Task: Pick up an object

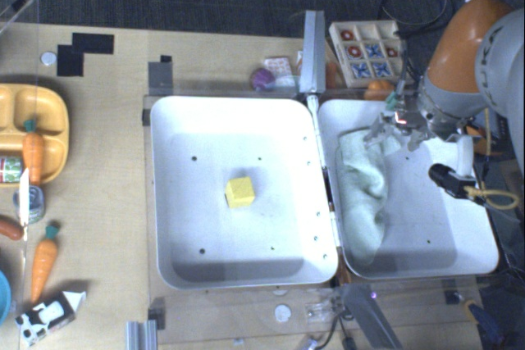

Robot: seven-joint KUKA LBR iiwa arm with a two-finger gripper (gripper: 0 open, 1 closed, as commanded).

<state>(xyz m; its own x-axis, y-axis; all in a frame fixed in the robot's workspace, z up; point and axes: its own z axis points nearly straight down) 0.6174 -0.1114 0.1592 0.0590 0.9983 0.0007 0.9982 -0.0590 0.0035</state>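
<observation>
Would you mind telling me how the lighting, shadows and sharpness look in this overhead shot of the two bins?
In the camera view, light is even and soft; the left bin shows grey shading along its near wall and mild glare on its floor. The yellow block casts only a faint shadow. The pale cloth nearly blends into the right bin. The end effector looks slightly blurred, and the whole frame is grainy.

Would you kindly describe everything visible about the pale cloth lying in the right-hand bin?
The cloth is a pale, greenish-white piece of soft fabric, crumpled into a long bunch with folds and shadows along it. It lies in the right bin, against that bin's left wall, running from the far end toward the near one. The end effector is at its far end; whether it touches the fabric cannot be told. Nothing else is seen resting on it.
</observation>
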